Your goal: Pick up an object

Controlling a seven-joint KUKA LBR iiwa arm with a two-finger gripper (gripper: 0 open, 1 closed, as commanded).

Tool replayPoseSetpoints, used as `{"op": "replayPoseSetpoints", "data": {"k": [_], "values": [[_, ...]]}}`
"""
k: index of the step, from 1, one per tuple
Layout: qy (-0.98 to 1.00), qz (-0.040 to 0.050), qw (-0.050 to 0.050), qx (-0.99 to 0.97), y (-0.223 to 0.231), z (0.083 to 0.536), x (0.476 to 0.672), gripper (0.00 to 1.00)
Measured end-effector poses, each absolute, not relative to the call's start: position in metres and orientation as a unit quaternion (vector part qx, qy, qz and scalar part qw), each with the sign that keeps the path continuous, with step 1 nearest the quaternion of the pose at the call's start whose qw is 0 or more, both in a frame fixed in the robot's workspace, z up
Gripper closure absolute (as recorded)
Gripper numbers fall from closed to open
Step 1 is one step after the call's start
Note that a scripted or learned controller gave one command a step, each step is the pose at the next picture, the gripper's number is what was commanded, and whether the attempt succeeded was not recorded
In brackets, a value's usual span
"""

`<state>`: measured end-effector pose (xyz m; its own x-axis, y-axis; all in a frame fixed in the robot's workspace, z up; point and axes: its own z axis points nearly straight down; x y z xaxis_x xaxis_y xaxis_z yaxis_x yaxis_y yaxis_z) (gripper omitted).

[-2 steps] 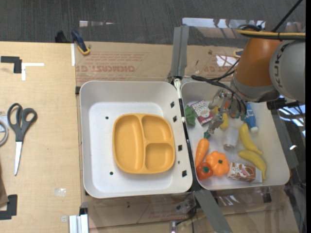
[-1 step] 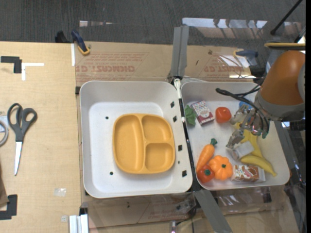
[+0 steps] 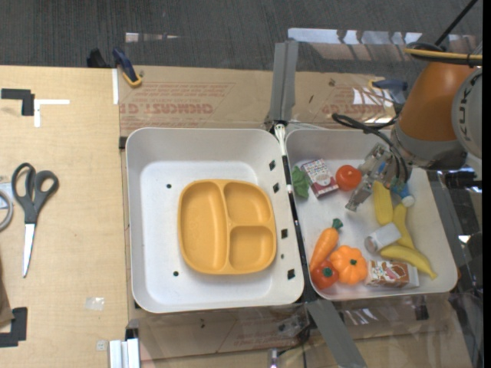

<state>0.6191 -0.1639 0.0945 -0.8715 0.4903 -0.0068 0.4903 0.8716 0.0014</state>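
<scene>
Approach step: the gripper (image 3: 367,190) hangs low in the right bin (image 3: 441,205), beside the tomato (image 3: 347,176) and a banana (image 3: 382,202); its opening cannot be told. Next, it must centre over one object.

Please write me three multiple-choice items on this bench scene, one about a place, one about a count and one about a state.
1. Where does the yellow divided plate lie?
A. in the left bin
B. in the right bin
C. on the wooden bench top

2. How many compartments has the plate?
A. two
B. three
C. four

3. How does the carrot lie?
A. loose on the floor of the right bin
B. on the plate
C. under the scissors

Answers: 1 A, the plate sits in the middle of the left bin. 2 B, one long section and two smaller ones show. 3 A, it rests beside the small pumpkin, away from the gripper.
</scene>
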Motion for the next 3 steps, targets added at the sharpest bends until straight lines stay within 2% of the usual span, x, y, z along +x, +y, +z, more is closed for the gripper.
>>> {"op": "replayPoseSetpoints", "data": {"k": [1,2,3], "values": [[0.968,-0.001,0.007,0.252,-0.164,0.106,0.621,1.0],[0.96,-0.0001,0.002,0.282,-0.112,0.229,0.624,1.0],[0.956,-0.0003,0.002,0.295,-0.179,0.093,0.595,1.0]]}}
